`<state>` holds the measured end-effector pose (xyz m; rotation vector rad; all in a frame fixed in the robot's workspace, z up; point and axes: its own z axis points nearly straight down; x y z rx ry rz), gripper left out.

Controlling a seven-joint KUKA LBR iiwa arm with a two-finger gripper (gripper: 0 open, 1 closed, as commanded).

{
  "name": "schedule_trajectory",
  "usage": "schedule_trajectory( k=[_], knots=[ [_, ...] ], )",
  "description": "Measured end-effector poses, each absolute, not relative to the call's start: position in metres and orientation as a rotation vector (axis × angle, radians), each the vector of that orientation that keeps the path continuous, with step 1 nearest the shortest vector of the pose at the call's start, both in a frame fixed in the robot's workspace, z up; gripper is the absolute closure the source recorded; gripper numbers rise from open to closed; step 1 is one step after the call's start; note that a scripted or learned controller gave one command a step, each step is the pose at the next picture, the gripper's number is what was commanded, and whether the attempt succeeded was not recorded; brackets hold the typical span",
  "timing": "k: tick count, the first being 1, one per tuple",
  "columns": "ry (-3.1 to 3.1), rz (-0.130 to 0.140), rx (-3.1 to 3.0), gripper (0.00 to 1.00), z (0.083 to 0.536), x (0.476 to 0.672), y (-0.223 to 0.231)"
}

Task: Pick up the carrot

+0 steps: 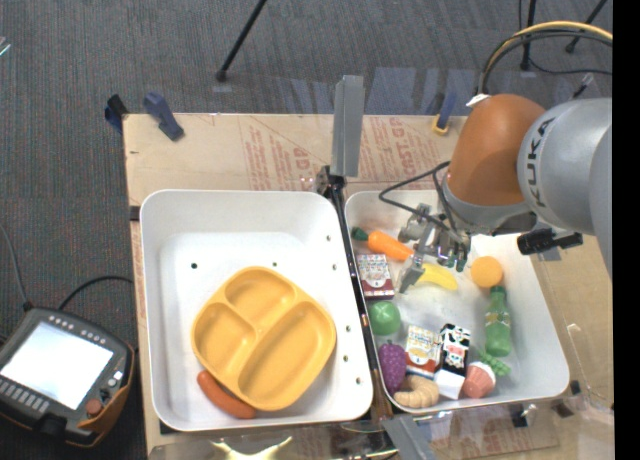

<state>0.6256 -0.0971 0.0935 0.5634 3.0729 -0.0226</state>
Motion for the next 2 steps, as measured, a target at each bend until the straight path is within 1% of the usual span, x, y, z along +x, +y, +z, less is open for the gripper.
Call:
schedule_trajectory(
  k=[1,2],
  knots=[
    [3.09,-0.016,0.497,0.0,0.092,0.63,-0.098],
    [2.924,-0.003,1.143,0.0,0.088,0.622,-0.086]
  ],
)
